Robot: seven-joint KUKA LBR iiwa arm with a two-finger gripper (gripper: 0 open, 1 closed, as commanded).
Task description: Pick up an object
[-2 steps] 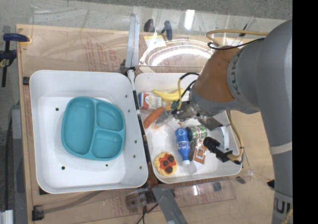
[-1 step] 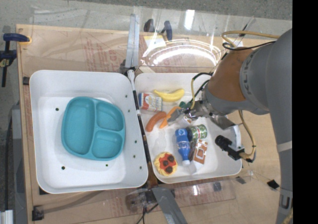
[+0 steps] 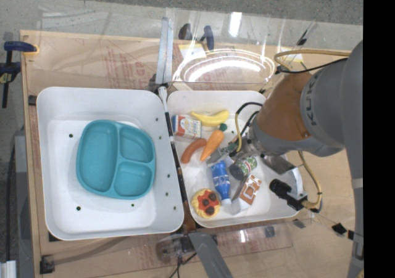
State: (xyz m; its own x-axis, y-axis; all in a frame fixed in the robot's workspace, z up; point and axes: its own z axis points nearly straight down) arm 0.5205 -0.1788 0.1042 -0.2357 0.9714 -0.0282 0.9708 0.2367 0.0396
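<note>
The right bin [image 3: 185, 101] holds several toy foods. A yellow banana [image 3: 210, 117] lies at the back, with a small white and orange carton [image 3: 187, 126] to its left. An orange carrot [image 3: 213, 143] and a red sausage [image 3: 193, 150] lie slanted in the middle. Nearer the front are a blue bottle [image 3: 220, 181], a pizza piece [image 3: 207, 203], a green-labelled can [image 3: 247, 164] and a brown and white box [image 3: 250, 189]. My gripper [image 3: 229, 161] is low in the bin, among the carrot tip, the blue bottle's top and the can. No object is seen lifted.
The left bin [image 3: 55, 104] bears a teal divided plate [image 3: 115, 158]. The arm's orange band [image 3: 284, 116] and grey body cover the right bin's right side. A metal divider rail [image 3: 164, 55] runs between the bins at the back. Clear plastic sheeting lies behind them.
</note>
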